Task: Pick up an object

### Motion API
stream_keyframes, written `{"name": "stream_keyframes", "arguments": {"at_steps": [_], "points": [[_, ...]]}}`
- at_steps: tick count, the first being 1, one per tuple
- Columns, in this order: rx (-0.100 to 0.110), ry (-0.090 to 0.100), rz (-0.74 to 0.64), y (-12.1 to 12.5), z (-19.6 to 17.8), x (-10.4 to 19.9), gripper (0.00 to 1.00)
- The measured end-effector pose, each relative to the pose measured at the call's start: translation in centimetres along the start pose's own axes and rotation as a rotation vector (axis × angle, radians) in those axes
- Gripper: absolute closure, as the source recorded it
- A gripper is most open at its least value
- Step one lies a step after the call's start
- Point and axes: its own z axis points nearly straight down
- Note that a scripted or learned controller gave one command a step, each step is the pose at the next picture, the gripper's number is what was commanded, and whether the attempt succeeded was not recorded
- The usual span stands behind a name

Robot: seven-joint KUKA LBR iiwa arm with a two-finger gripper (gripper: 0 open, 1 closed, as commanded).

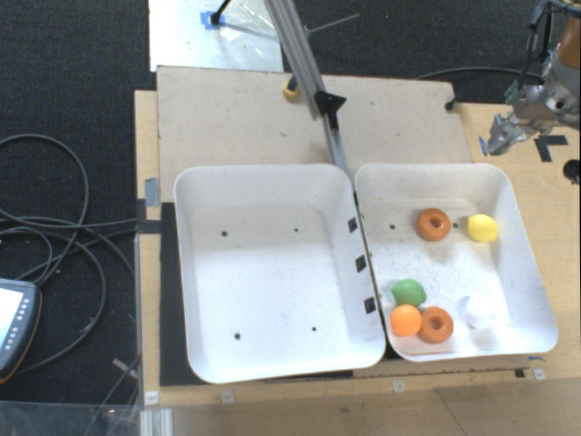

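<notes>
The right bin (522,234) holds several small objects. An orange ring (433,224) and a yellow ball (482,228) lie near its far side. A green lump (409,292), an orange ball (405,320), a second orange ring (436,324) and a white ball (478,312) lie near its front. My gripper (502,143) hangs above the bench beyond the right bin's far right corner, well clear of all the objects. Nothing shows between its fingers.
The left bin (195,271) stands beside the right one. A slanted metal pole (300,44) crosses the board behind the bins. Cables and a handheld screen (14,321) lie on the dark floor at the left.
</notes>
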Motion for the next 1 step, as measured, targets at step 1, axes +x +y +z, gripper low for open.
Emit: {"name": "stream_keyframes", "arguments": {"at_steps": [1], "points": [[0.006, 0.004, -0.004, -0.57, -0.79, 5.51, 1.0]]}}
